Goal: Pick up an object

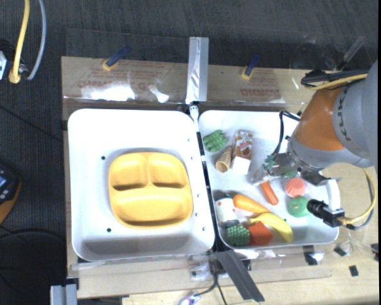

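Two shallow white bins sit side by side on a bench, seen from above. One grey robot arm [343, 122] with an orange band reaches in from the right over the right bin [267, 118]. Its gripper [276, 166] hangs low over the middle of that bin; whether it is released, clenched or grasping anything cannot be made out from this angle.

All the loose toy foods lie in the right bin, around the gripper. Just below the gripper is one small orange carrot [270, 192]. Below and right of the gripper sit one pink-red round piece [294, 187] and, just under it, one green round piece [298, 207]. Left of the gripper are one white block [241, 165], one ice-cream cone [224, 158], one brown pastry piece [244, 143] and, farther left, one leafy green vegetable [214, 140]. Below and left of the gripper lie one longer orange carrot [249, 203], one yellow banana [277, 225], one red piece [261, 233], one dark green bumpy piece [237, 235] and one white cup-like piece [225, 208], crowded together and touching.

Far left of the gripper, the left bin [89, 170] holds one yellow divided plate [150, 189] with three compartments.
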Action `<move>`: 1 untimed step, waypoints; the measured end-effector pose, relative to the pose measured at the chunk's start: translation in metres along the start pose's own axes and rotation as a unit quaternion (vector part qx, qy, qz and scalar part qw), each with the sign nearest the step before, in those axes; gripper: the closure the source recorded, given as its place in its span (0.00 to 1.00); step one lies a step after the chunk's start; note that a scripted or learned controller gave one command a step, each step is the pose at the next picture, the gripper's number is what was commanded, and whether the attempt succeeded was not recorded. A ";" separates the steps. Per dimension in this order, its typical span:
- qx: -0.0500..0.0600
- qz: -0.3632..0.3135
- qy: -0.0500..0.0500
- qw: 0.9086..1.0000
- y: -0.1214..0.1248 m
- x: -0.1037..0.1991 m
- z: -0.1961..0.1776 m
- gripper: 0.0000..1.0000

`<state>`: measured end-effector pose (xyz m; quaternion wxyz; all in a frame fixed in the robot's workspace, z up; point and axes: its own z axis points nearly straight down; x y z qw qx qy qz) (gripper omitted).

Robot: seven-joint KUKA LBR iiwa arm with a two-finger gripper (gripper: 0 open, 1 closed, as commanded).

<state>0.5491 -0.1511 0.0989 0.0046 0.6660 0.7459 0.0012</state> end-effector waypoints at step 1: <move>0.005 0.039 0.001 0.999 0.008 0.064 -0.115 1.00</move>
